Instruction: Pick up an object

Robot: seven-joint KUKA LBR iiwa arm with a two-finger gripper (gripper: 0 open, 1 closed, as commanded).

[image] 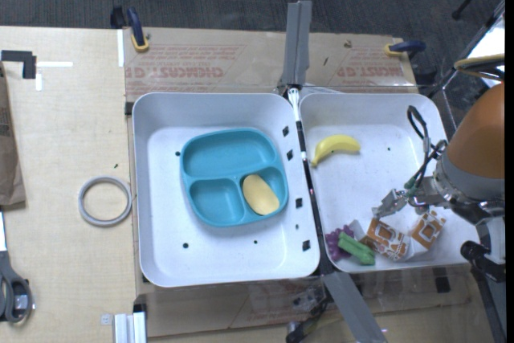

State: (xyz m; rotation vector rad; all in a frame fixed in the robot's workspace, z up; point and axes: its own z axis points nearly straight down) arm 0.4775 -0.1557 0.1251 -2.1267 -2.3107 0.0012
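In the right bin (377,104) a yellow banana (335,147) lies near the divider. A pile sits at the bin's front: an orange-and-white packet (388,240), a second orange-and-white packet (426,230), a green piece (356,247) and purple grapes (335,240). My gripper (393,203) hangs low over the pile at the bin's right, its metal fingertips just above the packets. Nothing shows between the fingers. The left bin (152,197) holds a teal divided plate (233,177) with a pale yellow lemon-like object (260,194) in its right compartment.
A grey tape ring (105,200) lies on the bench left of the bins. Scissors (14,295) rest at the bottom-left edge. A grey post (298,40) stands behind the divider, with clamps (136,32) on the cardboard backing. The arm's orange band (482,140) rises at the right.
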